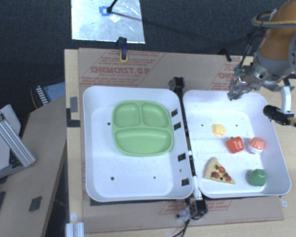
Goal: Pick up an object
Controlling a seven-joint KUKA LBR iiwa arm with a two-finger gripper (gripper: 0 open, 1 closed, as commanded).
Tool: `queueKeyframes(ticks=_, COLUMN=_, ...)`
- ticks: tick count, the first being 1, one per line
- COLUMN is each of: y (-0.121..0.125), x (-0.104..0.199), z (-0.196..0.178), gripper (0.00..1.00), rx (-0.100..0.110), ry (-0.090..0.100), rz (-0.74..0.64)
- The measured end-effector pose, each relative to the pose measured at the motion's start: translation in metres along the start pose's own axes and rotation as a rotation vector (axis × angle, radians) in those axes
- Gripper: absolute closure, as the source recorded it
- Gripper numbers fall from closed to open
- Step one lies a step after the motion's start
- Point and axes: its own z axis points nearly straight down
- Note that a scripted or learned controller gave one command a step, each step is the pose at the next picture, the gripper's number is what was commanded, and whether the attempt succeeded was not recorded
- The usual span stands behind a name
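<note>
The right bin [202,112] holds several toy foods: a small yellow piece [218,130], a red pepper [235,144], a pink and white piece [257,145], a pizza slice [218,172] and a green pepper [257,177]. My gripper [235,94] hangs over the far rim of that bin, up and to the right of the yellow piece, well apart from all the foods. Nothing shows between its fingers. The grey arm with its orange band [286,14] comes in from the upper right.
The left bin [96,172] bears a green divided plate [141,128]. A black clamp strip [183,132] runs between the two bins. A black fitting [278,114] sits at the right bin's right rim. A shiny sheet [107,14] lies beyond the bench.
</note>
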Motion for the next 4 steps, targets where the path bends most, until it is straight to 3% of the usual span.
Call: queueKeyframes(ticks=4, y=-0.047, x=0.226, z=0.006, gripper=1.00, rx=0.006, ry=0.004, rz=-0.006)
